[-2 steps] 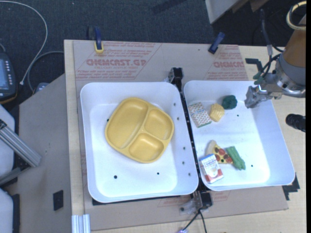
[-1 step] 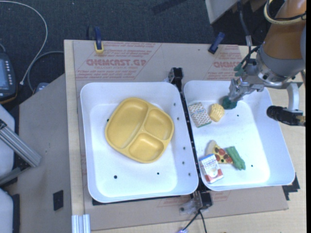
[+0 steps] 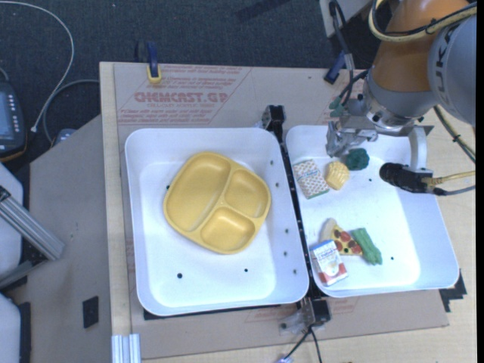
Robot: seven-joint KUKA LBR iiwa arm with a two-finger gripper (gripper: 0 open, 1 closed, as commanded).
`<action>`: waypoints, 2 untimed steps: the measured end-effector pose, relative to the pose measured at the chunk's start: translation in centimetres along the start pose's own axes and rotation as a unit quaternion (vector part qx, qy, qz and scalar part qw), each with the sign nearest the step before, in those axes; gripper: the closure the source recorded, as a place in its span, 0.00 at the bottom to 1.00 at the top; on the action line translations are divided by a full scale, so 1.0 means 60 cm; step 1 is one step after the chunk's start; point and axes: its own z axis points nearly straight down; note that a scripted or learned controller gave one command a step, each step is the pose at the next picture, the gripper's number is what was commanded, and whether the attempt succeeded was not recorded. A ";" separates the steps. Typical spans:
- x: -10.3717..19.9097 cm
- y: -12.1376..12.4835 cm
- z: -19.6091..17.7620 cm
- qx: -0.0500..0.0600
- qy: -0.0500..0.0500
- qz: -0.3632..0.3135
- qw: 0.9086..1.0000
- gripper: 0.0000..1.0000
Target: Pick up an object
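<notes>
The yellow divided plate lies tilted in the left bin, well apart from the work. In the right bin, the checkered packet sits at about nine o'clock of the yellow corn piece; lower down lie a small carton, a pizza slice toy and a green vegetable toy.

The gripper hangs at the bin's twelve o'clock end, just above the corn piece and touching or nearly touching a dark green toy. Whether the jaws are released or clenched I cannot tell.

The likely target is the green toy: small, rounded, knobbly, probably prone to slip. A good descent centres on it, clear of the bin wall and the corn, before closing.
</notes>
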 end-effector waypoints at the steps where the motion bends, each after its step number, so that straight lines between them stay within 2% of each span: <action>1: 0.086 0.018 0.019 -0.001 0.000 0.000 1.000 1.00; 2: 0.182 0.022 0.026 -0.001 0.000 0.000 1.000 1.00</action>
